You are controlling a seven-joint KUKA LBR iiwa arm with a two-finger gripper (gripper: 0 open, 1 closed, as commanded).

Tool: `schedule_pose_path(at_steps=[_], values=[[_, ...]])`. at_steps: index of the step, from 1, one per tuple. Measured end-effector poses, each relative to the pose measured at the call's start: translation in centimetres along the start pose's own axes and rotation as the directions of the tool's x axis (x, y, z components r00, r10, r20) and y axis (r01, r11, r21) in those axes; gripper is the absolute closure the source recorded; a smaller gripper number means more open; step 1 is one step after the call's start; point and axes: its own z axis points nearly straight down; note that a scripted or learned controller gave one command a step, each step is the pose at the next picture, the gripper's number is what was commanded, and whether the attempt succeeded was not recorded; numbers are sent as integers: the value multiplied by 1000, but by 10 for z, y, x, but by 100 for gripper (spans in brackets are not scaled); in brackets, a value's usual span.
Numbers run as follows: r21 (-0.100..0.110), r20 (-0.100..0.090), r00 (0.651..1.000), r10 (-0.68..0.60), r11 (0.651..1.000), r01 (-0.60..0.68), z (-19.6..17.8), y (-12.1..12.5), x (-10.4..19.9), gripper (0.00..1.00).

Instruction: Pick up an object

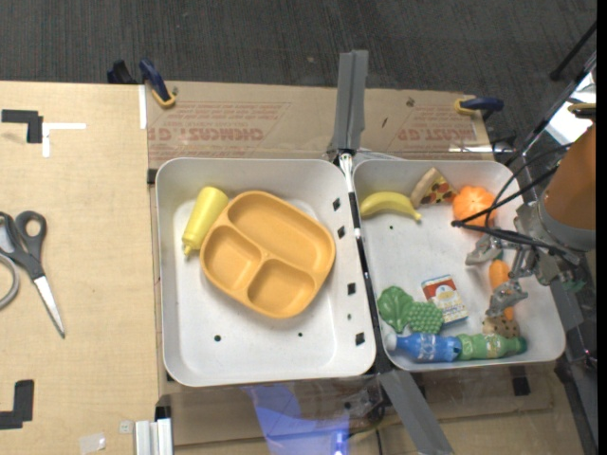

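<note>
- My end effector [503,278] hangs low over the right bin [408,254], near its right wall; I cannot tell its state.
- The small orange carrot-like piece [499,273] lies right at it, long axis roughly up-down in the view.
- The tangerine [472,203] sits just beyond, toward the far wall.
</note>
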Motion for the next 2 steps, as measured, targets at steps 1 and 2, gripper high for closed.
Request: schedule_pose_path(at_steps=[1, 2], values=[[2, 5, 1000, -1, 1000, 1, -10, 0, -2, 100], [2, 4, 1000, -1, 1000, 1, -10, 0, -2, 0]])
